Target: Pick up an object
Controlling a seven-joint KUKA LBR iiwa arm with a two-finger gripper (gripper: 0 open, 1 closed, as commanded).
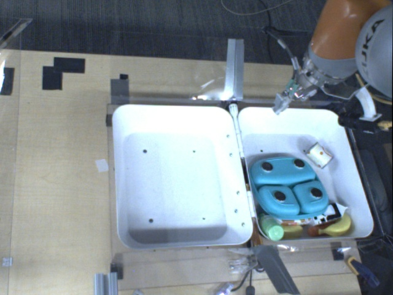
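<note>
I see the hand (287,97) hovering above the far edge of the right bin (288,123), near the desk's (55,165) far right corner — whether its fingers are open or shut I cannot tell, and nothing shows between them. The objects crowd the right bin's near end: a blue three-lobed toy (287,186), a small white box (319,155) beyond it, a green cup (271,229) and a yellow piece (339,227) along the near wall. The left bin (123,177) sits beside it.
</note>
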